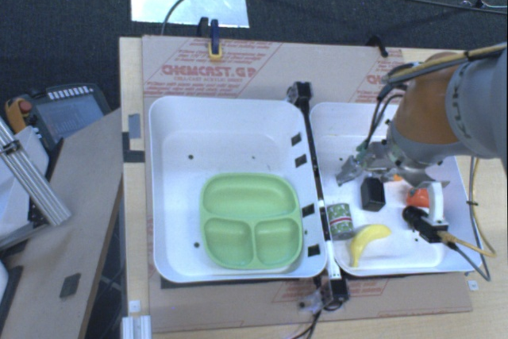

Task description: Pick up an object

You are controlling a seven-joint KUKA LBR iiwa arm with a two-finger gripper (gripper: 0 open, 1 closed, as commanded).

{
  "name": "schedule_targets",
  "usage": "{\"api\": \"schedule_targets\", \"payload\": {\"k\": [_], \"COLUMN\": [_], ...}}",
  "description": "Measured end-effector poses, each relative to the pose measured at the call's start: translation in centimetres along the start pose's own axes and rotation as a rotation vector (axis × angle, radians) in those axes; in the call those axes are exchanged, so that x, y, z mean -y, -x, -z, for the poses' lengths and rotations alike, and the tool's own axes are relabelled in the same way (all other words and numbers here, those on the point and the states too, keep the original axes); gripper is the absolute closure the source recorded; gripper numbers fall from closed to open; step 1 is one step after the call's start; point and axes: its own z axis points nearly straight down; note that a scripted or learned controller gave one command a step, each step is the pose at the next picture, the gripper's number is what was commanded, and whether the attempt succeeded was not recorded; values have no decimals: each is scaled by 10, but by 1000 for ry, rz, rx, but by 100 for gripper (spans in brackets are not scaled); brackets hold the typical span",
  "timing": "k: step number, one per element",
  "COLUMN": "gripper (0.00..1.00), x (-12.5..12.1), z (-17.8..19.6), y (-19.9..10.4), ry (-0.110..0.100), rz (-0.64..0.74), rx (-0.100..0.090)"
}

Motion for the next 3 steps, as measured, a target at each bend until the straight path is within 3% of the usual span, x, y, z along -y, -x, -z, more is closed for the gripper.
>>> {"api": "schedule_targets", "payload": {"k": [1, 2, 3], "gripper": [100, 100, 100], "x": [-2, -12, -13], "z": [15, 75, 112], "y": [2, 8, 8], "ry": [9, 1, -1], "rz": [-2, 2, 3], "rx": [3, -1, -2]}}
